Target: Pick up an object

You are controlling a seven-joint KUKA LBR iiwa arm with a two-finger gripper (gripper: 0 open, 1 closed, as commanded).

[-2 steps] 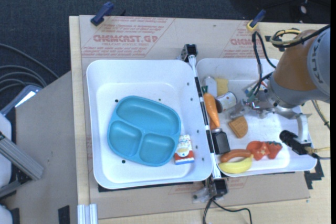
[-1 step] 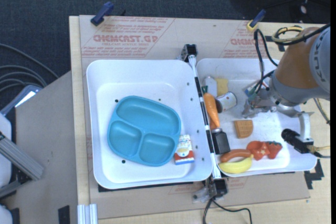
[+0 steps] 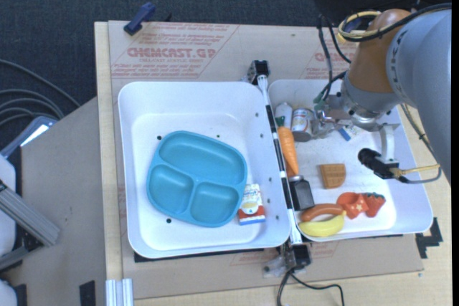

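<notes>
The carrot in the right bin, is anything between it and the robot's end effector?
Yes. A small silver can sits between the end effector and the carrot, just above the carrot's top end, near the divider in the right bin.

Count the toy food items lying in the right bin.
5: carrot by the divider, cracker mid-bin, sausage, banana and red pepper at the near edge. The arm may hide others.
</notes>
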